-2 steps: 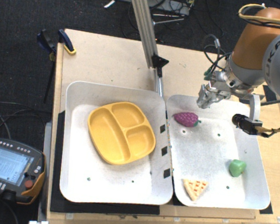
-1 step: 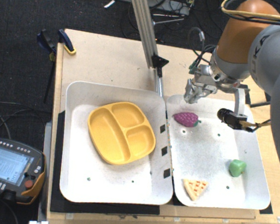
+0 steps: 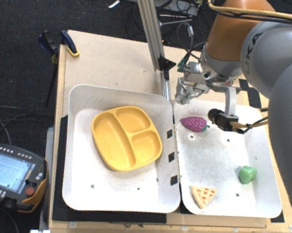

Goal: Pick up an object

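Arm: the grey KUKA arm with its orange band [image 3: 236,24] comes in from the right and bends down over the back edge of the right bin.
Gripper: the two-finger metal gripper [image 3: 184,96] hangs near the back left corner of the right bin, close beside the wall shared by the two bins; whether it is spread or pressed together I cannot tell, and nothing shows between its tips.
Right bin: the shallow white right bin [image 3: 266,170] holds three small toys, all well apart from each other.
Purple toy: a purple knobbly toy like a bunch of grapes [image 3: 194,123] lies near the back of the right bin, just in front of and to the right of the gripper, apart from it.
Green toy: a small green rounded toy [image 3: 247,175] lies near the right wall.
Wedge toy: a pale orange wedge with red spots, like a pizza slice [image 3: 202,195], lies near the front edge.
Black fitting: a black cylinder-shaped part [image 3: 222,119] hangs off the arm just right of the purple toy.
Left bin: the shallow white left bin [image 3: 74,183] holds a yellow plastic plate with three compartments [image 3: 126,137], lying flat near the middle.
Slanted bar: a grey metal bar [image 3: 149,24] runs from the top of the view down to the back of the bins, just left of the gripper.
Pendant: a grey control pendant with a lit screen [image 3: 6,175] lies at the lower left, off the bench.
Clamp: a blue and yellow clamp [image 3: 65,43] sits at the bench's back left corner.
Writing: none that can be read.
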